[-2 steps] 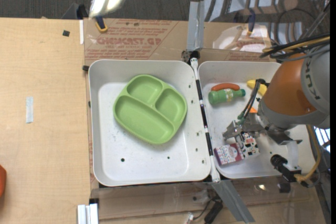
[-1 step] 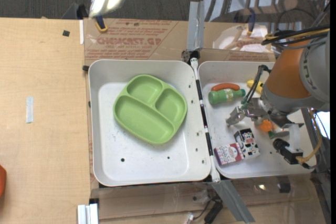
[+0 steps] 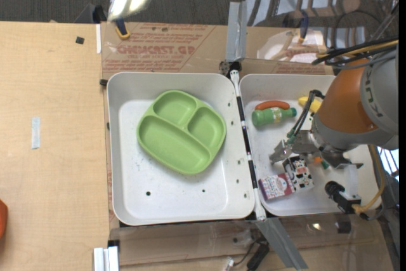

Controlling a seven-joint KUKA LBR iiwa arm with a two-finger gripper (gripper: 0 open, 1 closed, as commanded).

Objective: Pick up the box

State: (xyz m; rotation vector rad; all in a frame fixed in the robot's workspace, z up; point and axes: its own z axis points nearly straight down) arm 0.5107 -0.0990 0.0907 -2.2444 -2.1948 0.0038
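The gripper (image 3: 297, 165) hangs in the right bin (image 3: 365, 190) over the box (image 3: 283, 184) at its seven o'clock corner, jaw state impossible to tell, so this looks like the approach, calling next for a squared closing.

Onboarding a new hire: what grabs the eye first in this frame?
The green plate, three-sectioned, lies tilted in the left bin. At right the grey arm with its orange band hangs over the right bin, its claw low above a small box beside a pink packet. A green bottle lies near the far wall.
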